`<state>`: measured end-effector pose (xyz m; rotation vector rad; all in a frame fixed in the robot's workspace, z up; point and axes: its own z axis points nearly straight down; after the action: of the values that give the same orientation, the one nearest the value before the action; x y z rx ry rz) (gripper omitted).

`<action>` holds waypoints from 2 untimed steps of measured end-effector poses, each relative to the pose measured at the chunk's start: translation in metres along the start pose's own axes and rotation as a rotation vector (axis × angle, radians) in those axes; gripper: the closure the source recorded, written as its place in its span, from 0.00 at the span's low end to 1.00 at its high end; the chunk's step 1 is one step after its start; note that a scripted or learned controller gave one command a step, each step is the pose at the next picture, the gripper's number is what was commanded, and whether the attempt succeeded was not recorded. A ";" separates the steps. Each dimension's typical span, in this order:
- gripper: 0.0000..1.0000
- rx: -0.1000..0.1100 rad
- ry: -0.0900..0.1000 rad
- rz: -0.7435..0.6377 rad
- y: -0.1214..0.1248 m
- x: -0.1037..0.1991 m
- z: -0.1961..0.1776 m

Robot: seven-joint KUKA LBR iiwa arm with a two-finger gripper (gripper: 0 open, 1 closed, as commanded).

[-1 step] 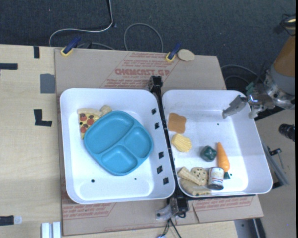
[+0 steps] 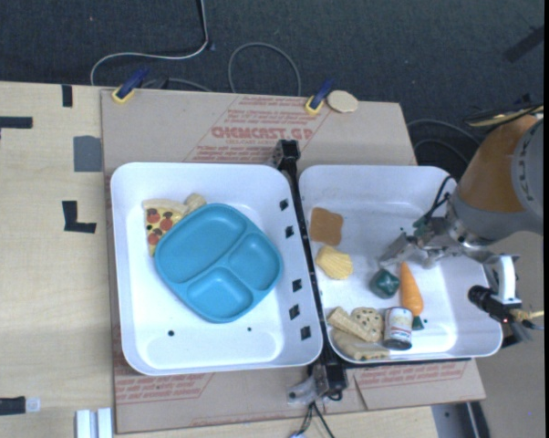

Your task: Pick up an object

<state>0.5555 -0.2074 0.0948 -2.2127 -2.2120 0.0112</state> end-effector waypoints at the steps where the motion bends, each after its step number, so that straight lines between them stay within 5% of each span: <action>1: 0.00 -0.024 -0.011 -0.002 -0.031 0.044 0.008; 2: 1.00 -0.025 -0.013 0.000 -0.030 0.042 -0.003</action>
<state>0.5255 -0.1658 0.0980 -2.2318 -2.2309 -0.0026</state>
